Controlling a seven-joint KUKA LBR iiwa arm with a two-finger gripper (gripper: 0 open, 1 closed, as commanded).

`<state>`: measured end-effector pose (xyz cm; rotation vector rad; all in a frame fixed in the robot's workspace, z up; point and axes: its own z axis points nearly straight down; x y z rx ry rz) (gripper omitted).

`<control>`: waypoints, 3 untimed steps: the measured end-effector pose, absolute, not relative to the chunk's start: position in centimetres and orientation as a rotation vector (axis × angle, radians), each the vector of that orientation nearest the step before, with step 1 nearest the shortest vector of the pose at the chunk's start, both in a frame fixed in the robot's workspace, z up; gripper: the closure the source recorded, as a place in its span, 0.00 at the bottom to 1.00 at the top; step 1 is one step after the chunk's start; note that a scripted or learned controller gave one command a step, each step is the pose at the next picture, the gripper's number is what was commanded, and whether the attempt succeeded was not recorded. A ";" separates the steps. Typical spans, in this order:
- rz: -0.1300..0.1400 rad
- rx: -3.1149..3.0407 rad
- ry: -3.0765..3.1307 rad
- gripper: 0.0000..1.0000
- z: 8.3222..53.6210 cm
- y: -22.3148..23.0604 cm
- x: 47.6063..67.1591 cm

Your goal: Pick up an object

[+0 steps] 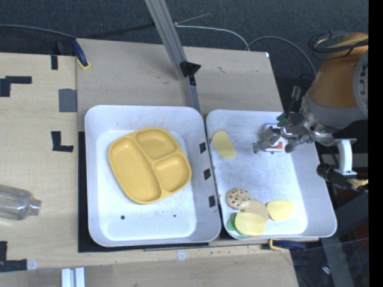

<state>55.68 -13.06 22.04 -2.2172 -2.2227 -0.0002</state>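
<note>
Two white bins sit side by side under me, and they are loaded very differently: the left bin (96,160) carries just a yellow divided tray (149,165) lying flat across its middle, while the right bin (299,178) has the small things I could lift. A pale yellow oval piece (224,144) lies alone near the upper left of that bin, close to the wall between the bins. Low down, a chocolate-chip cookie (237,197), a tan disc (256,208), a lime-yellow round piece (250,223) and a yellow lemon-shaped piece (280,210) are bunched together, touching or overlapping, with something green peeking out beneath them. That crowding is, I judge, why a lone piece would be the easier target. My gripper (273,141) hangs over the upper part of the right bin, near its back wall, with the arm reaching in from the right. Its fingers look spread a little, though the view is too blurred for me to be sure, and I see nothing between them. A small red mark shows beside them; I cannot tell what it is.
</note>
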 end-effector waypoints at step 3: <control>0.003 -2.220 -2.222 0.00 8.8 -21.0 51.3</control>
